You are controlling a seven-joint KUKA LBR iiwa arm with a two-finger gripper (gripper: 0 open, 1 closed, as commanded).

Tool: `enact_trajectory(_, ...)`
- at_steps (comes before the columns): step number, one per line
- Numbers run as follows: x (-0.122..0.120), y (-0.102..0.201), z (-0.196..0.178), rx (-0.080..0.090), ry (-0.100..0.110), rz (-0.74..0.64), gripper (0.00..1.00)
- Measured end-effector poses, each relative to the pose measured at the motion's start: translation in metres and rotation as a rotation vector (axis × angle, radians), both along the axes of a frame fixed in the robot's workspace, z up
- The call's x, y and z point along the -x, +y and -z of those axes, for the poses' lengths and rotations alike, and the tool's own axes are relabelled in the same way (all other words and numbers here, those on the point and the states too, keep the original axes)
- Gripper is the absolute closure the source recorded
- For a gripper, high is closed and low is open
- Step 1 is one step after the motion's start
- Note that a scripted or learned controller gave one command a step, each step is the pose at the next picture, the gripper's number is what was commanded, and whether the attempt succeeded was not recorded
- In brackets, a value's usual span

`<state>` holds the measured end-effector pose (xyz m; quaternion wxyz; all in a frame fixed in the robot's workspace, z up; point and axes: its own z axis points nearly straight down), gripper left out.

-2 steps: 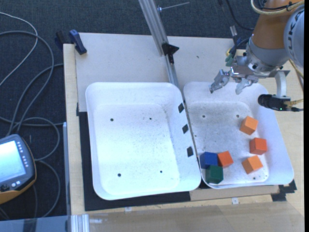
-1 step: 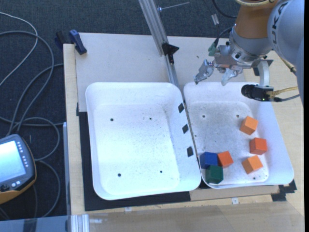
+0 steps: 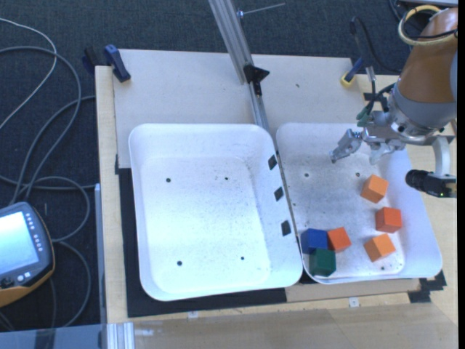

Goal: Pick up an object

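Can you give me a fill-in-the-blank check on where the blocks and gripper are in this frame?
1. All the blocks lie in the ___ bin.
2. The blue block touches a ___ block.
3. The orange blocks number ___.
4. The gripper holds ___.

Missing words: right; green; four; nothing

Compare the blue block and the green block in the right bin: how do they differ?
Colour: the blue block is blue, the green block dark green.
Position: the blue block lies farther from the bin's near rim; the green block sits just nearer, against that rim.
Neighbours: the blue block has an orange block at its right side; the green block sits below that pair.
Shared: both look like small cubes of similar size, lying side by side in the right bin, away from the gripper.
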<state>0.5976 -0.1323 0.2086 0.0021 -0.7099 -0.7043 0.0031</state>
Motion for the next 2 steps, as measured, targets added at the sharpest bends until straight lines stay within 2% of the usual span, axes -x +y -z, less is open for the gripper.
enact_trajectory(1,-0.027,-0.05,0.045,0.002,-0.007,-0.004,0.0)
enact_trajectory(2,-0.072,-0.04,-0.074,0.002,-0.02,-0.011,0.0)
